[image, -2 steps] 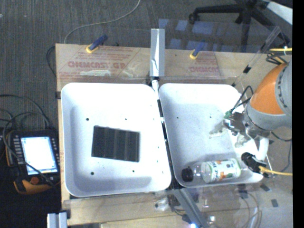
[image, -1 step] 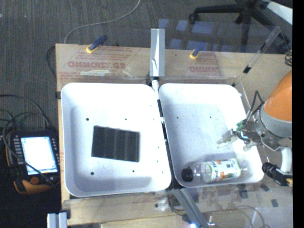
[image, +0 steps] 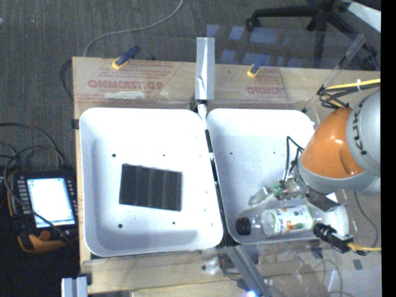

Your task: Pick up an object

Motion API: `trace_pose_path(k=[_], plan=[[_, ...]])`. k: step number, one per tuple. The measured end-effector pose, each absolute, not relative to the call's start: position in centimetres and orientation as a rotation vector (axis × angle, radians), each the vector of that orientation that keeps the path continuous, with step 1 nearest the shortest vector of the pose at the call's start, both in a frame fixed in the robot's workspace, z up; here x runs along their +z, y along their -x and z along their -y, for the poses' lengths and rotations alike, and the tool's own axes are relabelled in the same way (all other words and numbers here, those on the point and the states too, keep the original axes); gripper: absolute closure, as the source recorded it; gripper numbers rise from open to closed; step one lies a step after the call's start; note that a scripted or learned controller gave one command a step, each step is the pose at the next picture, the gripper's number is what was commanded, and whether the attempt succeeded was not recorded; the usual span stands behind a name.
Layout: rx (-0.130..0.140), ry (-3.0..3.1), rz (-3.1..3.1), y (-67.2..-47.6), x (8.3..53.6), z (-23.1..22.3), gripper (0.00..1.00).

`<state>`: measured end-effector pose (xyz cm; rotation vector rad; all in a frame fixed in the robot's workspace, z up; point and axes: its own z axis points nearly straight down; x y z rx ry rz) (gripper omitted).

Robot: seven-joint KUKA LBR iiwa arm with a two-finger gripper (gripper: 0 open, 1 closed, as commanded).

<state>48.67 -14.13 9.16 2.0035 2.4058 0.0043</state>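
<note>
The arm (image: pixel 346 150), grey with an orange band, reaches in from the right and hangs over the right bin (image: pixel 260 135); its bulk covers that bin's right side; the hand (image: pixel 281 189) shows just under the orange band as a small cluster of metal and cable, low over the bin's front half; whether it is open or closed cannot be told, since the wrist hides most of it.

A clear plastic bottle (image: pixel 281 220) lies on its side along the front wall of the right bin; its black cap points left, its label shows green and orange print, and its far end runs under the arm; the hand sits just above and behind the bottle, and whether they touch cannot be told; a small translucent scrap (image: pixel 260 197) lies just left of the hand.

In the left bin (image: pixel 93 166) a flat dark rectangle (image: pixel 151 187) with ribbed panels rests near the middle of the floor, well apart from the hand.

Both bins stand side by side on the bench (image: pixel 124 82), touching along their inner edges; a handheld pendant with a lit screen (image: pixel 46 202) lies on the floor to the left of the bench.
</note>
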Motion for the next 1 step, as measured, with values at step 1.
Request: trace_pose_path(k=[1], plan=[[0.011, -2.183, -2.24, -56.08, 9.14, 11.99, 0.0]])
